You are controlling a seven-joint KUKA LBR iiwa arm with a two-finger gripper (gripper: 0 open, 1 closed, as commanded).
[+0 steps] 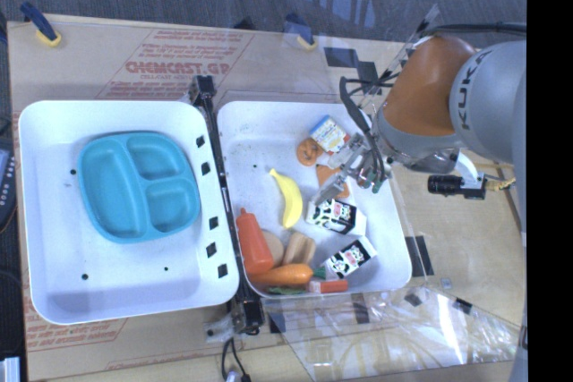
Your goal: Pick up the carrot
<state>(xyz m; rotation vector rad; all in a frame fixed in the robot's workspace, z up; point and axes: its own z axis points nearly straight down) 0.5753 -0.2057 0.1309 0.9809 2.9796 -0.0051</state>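
The carrot (286, 275) is orange with a green stub and lies on its side at the front of the right bin (246, 125). It is wedged between a red-orange bottle (253, 243) and a small milk carton (349, 258). My gripper (356, 173) hangs low over the bin's right middle, well behind the carrot and apart from it. It sits just above a small orange piece (328, 178) and another milk carton (333, 215). The wrist hides what lies directly beneath the gripper.
A yellow banana (288, 197), tan bread rolls (299, 246), an orange cookie-like item (309, 153) and a blue snack packet (329, 133) share the right bin. A blue divided plate (139, 185) rests in the left bin (45, 282). The bin walls crowd the carrot in front.
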